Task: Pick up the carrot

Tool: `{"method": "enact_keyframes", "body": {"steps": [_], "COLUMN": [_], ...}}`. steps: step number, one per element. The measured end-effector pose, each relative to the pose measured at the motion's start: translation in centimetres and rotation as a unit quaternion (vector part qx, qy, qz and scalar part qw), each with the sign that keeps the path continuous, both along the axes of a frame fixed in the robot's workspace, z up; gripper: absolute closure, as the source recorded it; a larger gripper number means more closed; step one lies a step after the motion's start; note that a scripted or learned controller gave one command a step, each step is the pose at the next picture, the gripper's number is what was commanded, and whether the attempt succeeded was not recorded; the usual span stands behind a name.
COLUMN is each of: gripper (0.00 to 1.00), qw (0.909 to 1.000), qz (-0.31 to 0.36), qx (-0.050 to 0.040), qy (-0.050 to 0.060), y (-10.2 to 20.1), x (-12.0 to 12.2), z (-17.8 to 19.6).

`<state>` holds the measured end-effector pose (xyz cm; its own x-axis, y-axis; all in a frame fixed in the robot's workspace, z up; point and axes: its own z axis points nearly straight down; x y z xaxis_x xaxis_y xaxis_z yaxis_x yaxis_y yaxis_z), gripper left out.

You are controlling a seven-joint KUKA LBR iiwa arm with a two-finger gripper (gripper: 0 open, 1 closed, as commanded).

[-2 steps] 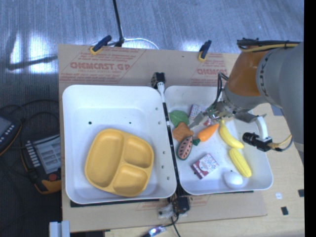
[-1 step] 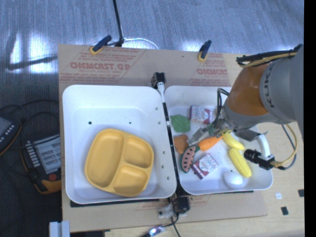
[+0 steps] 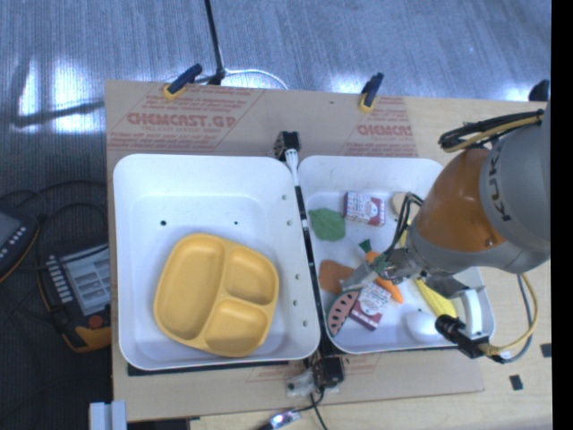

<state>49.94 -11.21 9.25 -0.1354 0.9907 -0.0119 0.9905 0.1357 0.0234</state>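
Note:
The carrot is a small orange piece in the right bin, partly covered by my gripper. Only its lower end shows, just right of the gripper's tip, and another orange bit peeks out above it. The gripper hangs low over the middle of this bin, directly over the carrot. The orange-banded wrist hides the bin's right part. I cannot see whether the carrot is held.
Around the gripper lie a red-and-white carton, a green toy, a brown flat piece, a red slice, a small red box, a yellow banana. A yellow divided plate sits in the left bin.

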Motion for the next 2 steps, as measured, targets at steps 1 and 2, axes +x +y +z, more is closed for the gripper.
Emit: {"method": "enact_keyframes", "body": {"steps": [1,2], "gripper": [1.00,1.00], "qw": [1.0000,0.9901], "qz": [0.001,-0.139], "qx": [0.0013,0.0057], "qy": [0.001,0.012], "y": [0.1,8.9], "x": [0.1,3.0], "z": [1.0,9.1]}}
